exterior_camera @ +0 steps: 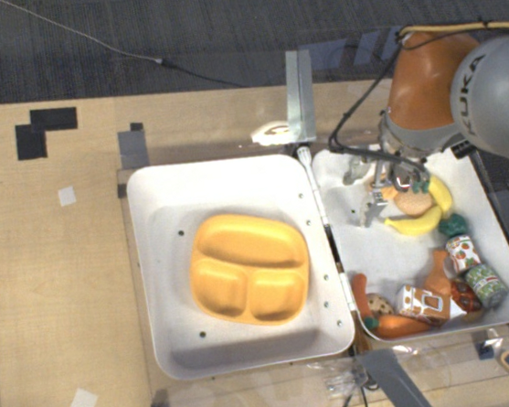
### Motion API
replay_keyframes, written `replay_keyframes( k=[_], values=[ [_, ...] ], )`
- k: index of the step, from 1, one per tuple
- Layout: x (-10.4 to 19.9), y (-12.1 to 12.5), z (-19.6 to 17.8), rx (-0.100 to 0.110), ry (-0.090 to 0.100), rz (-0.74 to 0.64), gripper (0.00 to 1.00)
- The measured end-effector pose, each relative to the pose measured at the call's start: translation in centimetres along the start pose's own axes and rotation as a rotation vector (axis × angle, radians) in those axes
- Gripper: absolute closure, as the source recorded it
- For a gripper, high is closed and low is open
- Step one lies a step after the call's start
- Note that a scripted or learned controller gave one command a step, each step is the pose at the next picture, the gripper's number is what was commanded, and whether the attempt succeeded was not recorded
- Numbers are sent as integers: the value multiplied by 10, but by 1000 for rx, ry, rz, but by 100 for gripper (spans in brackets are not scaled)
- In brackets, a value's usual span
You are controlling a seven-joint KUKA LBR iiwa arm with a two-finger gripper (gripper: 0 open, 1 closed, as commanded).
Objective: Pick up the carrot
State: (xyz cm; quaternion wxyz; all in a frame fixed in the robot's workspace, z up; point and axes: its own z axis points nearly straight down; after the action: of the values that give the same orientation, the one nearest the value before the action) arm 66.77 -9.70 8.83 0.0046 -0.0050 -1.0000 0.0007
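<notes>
The hand [391, 192], its grip state impossible to tell, hovered over the banana [419, 216] in the right bin's [350, 232] upper part, the reach unfinished, while the carrot [400, 324] lay at the lower edge, calling for a move down-frame.

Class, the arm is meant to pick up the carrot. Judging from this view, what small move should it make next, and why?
Probably shift the gripper toward the bin's near edge. It hangs over the banana at the far end of the right bin, while the carrot lies at the near edge beside a small carton.
</notes>
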Motion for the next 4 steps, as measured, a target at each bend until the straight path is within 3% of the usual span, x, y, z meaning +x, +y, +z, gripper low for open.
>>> replay_keyframes(
  k=[1,2,3,4],
  values=[
    [-6,1,-15,2,-29,-3,100],
    [4,-61,-76,-2,-24,223,100],
    [67,-12,-26,-6,-13,542,100],
    [27,-72,-146,-6,-29,668,100]
  ],
)
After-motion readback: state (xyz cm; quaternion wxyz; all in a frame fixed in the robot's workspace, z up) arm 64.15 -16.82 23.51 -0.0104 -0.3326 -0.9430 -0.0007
